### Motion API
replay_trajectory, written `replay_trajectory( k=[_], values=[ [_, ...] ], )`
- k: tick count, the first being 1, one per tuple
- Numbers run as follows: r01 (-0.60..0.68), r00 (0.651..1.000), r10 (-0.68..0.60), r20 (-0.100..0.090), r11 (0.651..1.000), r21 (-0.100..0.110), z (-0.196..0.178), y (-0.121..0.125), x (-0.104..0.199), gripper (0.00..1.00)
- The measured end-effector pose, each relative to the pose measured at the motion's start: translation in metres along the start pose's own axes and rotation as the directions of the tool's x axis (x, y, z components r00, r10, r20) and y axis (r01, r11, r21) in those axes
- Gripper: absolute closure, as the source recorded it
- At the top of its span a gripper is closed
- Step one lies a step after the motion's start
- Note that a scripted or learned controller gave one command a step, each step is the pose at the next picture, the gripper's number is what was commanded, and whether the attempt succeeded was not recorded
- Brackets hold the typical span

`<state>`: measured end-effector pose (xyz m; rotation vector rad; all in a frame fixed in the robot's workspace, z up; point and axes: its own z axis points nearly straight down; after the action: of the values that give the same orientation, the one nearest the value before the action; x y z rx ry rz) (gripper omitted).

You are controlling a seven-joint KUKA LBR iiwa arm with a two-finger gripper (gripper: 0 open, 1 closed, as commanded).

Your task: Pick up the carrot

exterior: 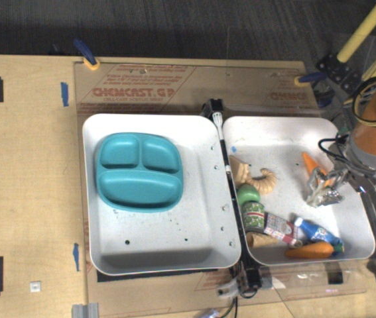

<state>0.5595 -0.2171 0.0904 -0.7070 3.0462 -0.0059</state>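
Even, bright overhead light, soft shadows, slightly grainy picture.

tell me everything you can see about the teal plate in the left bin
The teal plate is a rounded-rectangle divided dish, smooth and matte like plastic. Raised ridges split it into three compartments: two smaller ones along the far side and one long one along the near side. It lies flat, right side up, on the floor of the left bin, toward its far left part. No objects sit in its compartments, and nothing but the bin touches it.

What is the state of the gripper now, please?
Gripper: low in the right white bin, beside a small orange carrot piece; whether it is open, closed or holding anything cannot be told.
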Motion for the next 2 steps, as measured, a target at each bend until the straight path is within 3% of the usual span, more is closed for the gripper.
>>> replay_trajectory(
  k=[1,2],
  values=[
    [-0.001,1.000,0.001,0.010,1.000,0.005,-0.012,-0.001,-0.004,1.00],
    [0.014,1.000,-0.014,-0.005,1.000,-0.008,-0.038,0.063,-0.027,1.00]
  ],
)
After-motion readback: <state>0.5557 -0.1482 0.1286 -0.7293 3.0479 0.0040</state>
